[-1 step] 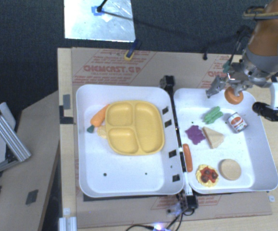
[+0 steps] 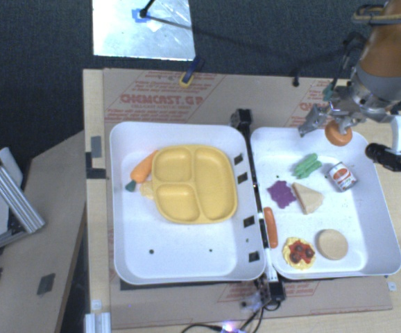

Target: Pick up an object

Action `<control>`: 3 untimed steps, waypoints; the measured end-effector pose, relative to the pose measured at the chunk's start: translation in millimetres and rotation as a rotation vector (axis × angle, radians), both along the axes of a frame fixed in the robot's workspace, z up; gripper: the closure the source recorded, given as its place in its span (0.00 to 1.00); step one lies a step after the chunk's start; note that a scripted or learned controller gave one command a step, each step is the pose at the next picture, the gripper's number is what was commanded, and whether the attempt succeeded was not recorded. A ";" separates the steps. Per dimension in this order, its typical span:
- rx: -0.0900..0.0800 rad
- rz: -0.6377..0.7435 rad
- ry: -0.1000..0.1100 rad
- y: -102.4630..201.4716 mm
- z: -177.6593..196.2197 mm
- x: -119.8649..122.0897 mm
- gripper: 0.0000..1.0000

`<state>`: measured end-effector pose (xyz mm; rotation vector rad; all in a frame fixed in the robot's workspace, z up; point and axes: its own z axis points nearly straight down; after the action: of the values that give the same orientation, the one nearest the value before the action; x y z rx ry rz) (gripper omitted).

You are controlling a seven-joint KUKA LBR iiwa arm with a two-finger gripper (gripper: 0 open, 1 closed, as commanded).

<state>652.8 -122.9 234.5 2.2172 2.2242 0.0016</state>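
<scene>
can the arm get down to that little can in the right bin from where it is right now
Probably yes. The gripper hangs over the right bin's far end, near an orange round thing. The can lies on its side just nearer the camera, apart from the green piece, with nothing on top.

We see the divided plate [image 2: 189, 184] in the left bin [image 2: 128, 255], a carrot [image 2: 142, 168] at its nine o'clock.

- A robotics lab is suggested by 2 white bins [image 2: 186, 272] set on a cardboard-covered bench [image 2: 159, 96].
- Toy food [image 2: 304, 200], aluminium framing [image 2: 6, 193] and loose cables [image 2: 311, 61] are seen.
</scene>
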 end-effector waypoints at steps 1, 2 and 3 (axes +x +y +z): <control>0.000 -0.001 0.002 -1.2 -41.5 -0.3 0.00; 0.001 -0.002 0.004 3.8 -88.0 -7.9 0.00; -0.001 0.002 -0.001 5.5 -129.6 -0.3 0.00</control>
<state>652.5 -117.4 104.9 2.2141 2.2257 0.0019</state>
